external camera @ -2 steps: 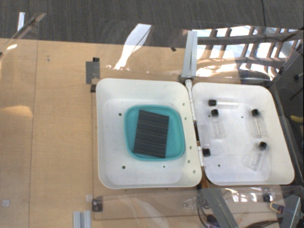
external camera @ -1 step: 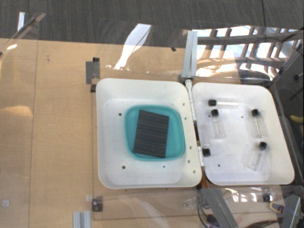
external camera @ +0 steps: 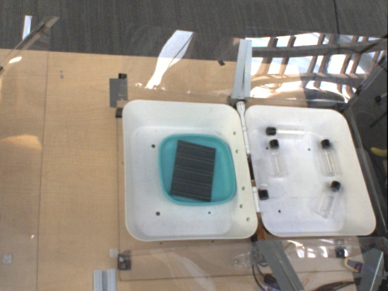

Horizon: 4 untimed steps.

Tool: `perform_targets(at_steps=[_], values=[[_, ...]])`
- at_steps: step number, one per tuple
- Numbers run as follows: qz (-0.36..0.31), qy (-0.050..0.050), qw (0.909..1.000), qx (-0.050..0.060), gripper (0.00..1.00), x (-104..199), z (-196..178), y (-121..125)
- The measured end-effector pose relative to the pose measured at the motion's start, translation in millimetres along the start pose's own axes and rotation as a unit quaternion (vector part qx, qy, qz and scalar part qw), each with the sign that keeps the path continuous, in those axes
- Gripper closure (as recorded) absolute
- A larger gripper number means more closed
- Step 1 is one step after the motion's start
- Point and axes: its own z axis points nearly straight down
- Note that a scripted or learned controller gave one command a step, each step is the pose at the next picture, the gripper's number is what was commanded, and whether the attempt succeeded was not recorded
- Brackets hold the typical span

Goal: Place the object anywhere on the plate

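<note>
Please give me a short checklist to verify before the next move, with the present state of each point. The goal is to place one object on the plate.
1. Plate position: the teal square plate lies flat in the left white bin. Ok.
2. Free space on the plate: a dark grey ribbed rectangular block covers most of its middle, leaving bare only the rim. Not ok.
3. Objects to pick: several clear plastic vials with black caps lie in the right white bin. Ok.
4. Spacing of the vials: they lie apart from each other. Ok.
5. Which object is meant: cannot tell.
6. Gripper state: cannot tell.
</note>
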Motion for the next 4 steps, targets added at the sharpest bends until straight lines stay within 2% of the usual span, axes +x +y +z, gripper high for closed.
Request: perform_targets(at_steps=[4], values=[[0.000, 0.000, 1.0000, 0.000, 0.00, 0.0, -0.3, -0.1]])
